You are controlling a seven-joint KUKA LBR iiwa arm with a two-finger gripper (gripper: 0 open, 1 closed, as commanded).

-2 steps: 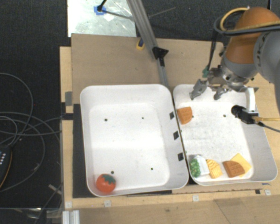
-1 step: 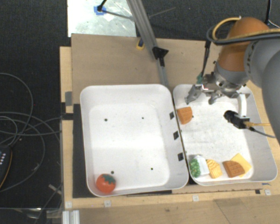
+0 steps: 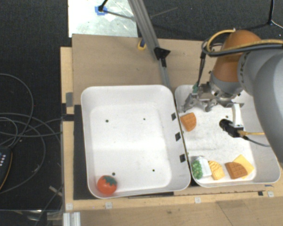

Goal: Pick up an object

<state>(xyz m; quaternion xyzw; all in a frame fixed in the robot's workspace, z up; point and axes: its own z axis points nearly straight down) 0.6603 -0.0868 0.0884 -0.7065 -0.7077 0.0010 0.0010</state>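
Note:
My gripper [image 3: 197,106] hangs over the far left corner of the right bin [image 3: 269,173], its two fingers spread apart and open with nothing between them. An orange bun-like piece [image 3: 188,121] lies on the bin floor just in front of the left fingertip, apart from it. At the bin's near edge sit a green-and-white item [image 3: 198,167], a yellow-orange wedge [image 3: 217,170], and a brown waffle-like piece [image 3: 235,170] with a yellow block [image 3: 245,162] leaning on it. A red tomato [image 3: 106,185] rests in the near left corner of the left bin [image 3: 127,95].
The grey arm with its orange band [image 3: 236,46] covers the right bin's right side. A black fitting with a cable [image 3: 228,126] hangs off the wrist above the bin floor. A grey pole [image 3: 148,27] slants over the bench behind the bins.

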